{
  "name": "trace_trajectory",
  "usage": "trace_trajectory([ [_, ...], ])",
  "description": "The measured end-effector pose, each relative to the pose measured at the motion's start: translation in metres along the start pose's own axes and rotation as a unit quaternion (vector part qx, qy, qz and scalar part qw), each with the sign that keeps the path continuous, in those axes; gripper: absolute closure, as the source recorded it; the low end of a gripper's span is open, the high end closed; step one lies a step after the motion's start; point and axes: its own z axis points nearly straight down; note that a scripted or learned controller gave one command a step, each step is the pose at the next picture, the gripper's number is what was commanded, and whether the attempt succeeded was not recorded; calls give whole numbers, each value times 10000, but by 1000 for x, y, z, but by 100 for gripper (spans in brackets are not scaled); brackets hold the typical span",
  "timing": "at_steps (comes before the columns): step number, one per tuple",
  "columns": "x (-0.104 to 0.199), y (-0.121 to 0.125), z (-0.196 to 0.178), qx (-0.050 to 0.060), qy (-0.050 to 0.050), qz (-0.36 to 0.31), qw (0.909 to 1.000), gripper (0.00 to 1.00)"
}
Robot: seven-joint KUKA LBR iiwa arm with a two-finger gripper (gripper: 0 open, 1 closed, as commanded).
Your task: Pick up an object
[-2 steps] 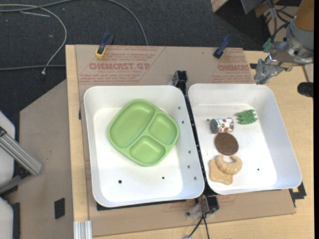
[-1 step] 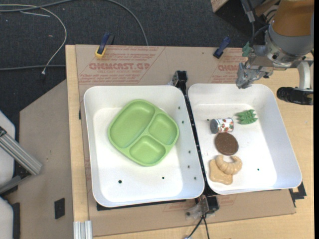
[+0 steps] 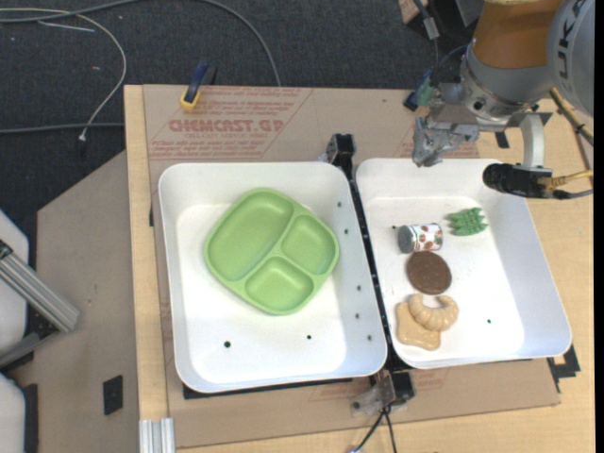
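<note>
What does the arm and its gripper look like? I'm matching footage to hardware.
A grey arm with a broad orange band above the wrist. The gripper is small, grey metal, with teal fittings and a black cable at its mount.

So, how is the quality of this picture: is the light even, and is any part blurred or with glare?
In the camera view, the light is soft and even; the green plate and the small things in the right bin look sharp, with faint shadows. The left bin is bright white but shows no strong glare. The gripper looks slightly soft.
</note>
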Motion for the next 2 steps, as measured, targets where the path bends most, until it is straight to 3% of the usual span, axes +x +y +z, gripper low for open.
trace_trajectory([
  [2,101,-21,27,9,-7,7,10000,100],
])
